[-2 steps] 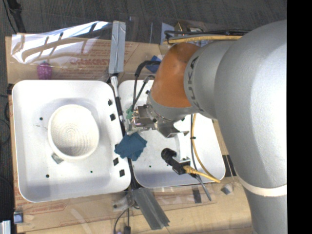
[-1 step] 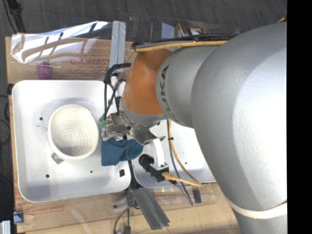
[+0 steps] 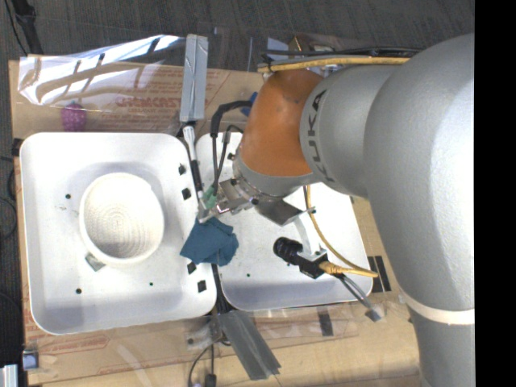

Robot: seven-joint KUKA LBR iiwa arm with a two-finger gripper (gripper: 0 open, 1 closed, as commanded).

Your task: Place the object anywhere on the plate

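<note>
The white plate lies in the left bin, roughly centred and well apart from the divide between the bins. The object, a crumpled blue cloth, hangs or rests at the inner edge of the right bin, overlapping the seam where the two bins meet. The pincer sits directly above the cloth, at the end of the arm that reaches in from the right; the upper edge of the cloth meets the pincer tip, but whether the cloth is clamped, and how far the pincer is parted, cannot be told from this view. The governing relation is lateral: the plate lies to the left of the pincer and cloth, across the left bin's raised rim. The cloth has no distinct long axis; it is bunched into a compact mass. Judged from this layout, the transfer is not yet done.
</note>
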